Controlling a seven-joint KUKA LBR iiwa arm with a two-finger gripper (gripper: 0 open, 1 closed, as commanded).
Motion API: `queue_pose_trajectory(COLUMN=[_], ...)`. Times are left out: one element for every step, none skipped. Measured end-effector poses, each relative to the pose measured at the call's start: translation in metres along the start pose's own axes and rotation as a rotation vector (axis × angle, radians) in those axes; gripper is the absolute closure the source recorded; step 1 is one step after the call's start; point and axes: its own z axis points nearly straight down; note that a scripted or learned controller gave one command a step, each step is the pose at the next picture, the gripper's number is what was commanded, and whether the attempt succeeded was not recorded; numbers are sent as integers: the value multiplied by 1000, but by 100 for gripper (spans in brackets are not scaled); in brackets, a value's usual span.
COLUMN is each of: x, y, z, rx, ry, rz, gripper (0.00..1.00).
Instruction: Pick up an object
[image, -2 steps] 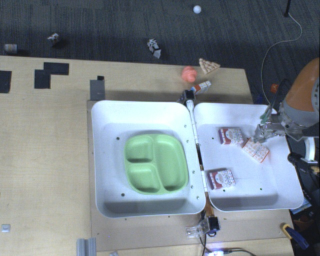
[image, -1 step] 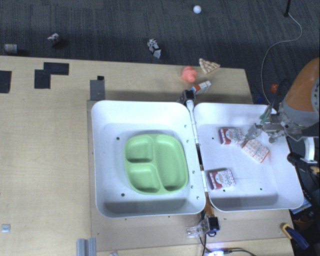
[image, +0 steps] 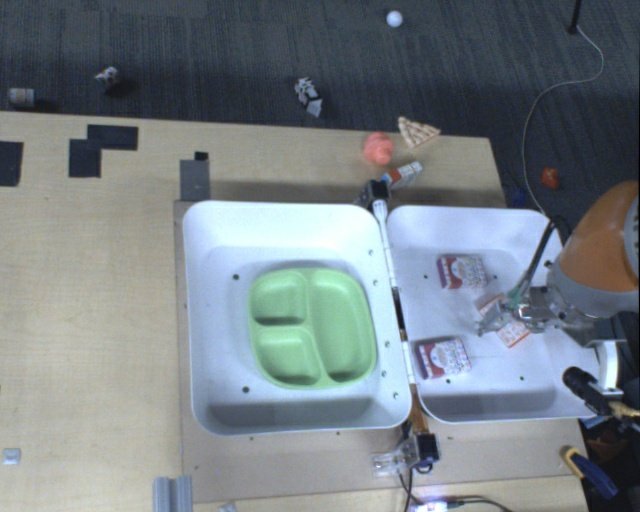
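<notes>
In the right bin (image: 470, 400) lie two small red-and-white packets: one (image: 461, 270) toward the back, one (image: 442, 357) near the front left. A third small packet with orange and white print (image: 512, 333) lies right by my gripper (image: 498, 316), which reaches in from the right and sits low over the bin's middle. The fingertips are blurred against the packet, so their state is unclear. The left bin (image: 215, 300) holds a green divided plate (image: 311, 326).
Small odds lie on the bench behind the bins: a pink ball (image: 378, 148), a wedge-shaped toy (image: 417, 131) and a small tube (image: 402, 175). A black cable (image: 540, 250) slants down toward my wrist. Black tape patches mark the bench's left.
</notes>
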Motion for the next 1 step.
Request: queue_pose_trajectory(x=[0], y=[3], z=[-13], rx=[-8], ry=[-1], rz=[-2], gripper=[100])
